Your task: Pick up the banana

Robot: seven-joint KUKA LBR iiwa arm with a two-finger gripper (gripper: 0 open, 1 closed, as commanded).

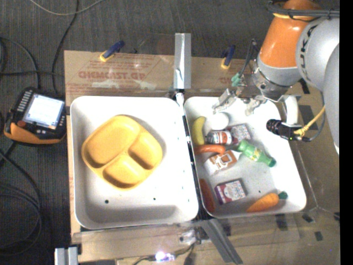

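One banana, one carrot, two bins, fingers apart, holding nothing.

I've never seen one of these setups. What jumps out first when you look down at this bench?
The big orange-and-grey arm at the upper right, its gripper hovering over the far edge of the right bin. Next, a bright yellow divided plate sits in the left bin. The right bin is crowded with toy groceries, including a banana at its left wall.

glossy plastic bins, matt cardboard base, smooth yellow tray
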